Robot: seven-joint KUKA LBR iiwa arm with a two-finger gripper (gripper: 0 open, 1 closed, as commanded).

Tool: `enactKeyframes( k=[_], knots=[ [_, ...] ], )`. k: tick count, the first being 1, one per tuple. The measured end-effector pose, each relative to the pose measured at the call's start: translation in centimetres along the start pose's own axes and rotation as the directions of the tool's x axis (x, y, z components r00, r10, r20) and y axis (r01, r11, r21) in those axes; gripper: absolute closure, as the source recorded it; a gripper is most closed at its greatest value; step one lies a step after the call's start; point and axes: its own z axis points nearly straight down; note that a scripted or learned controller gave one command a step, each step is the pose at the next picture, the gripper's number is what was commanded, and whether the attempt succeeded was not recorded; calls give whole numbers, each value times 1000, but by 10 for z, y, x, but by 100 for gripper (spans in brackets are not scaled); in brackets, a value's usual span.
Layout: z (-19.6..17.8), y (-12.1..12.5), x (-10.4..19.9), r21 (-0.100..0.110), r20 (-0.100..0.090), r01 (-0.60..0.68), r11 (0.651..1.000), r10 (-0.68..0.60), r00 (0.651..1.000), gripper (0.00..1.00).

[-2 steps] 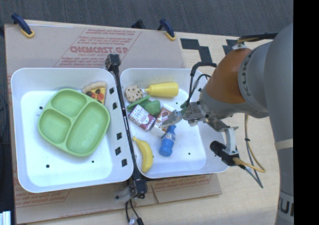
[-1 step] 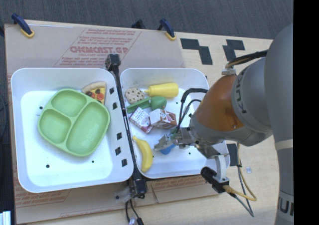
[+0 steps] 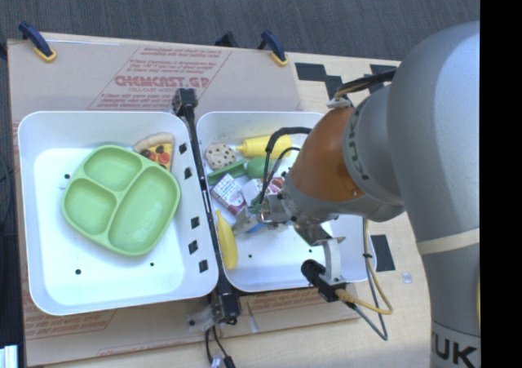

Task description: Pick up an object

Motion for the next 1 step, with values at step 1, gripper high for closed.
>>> enactKeyframes(
  k=[1],
  knots=[
    [-9,0,2,5,-6,6,1000,-6,1000,100]
  ],
)
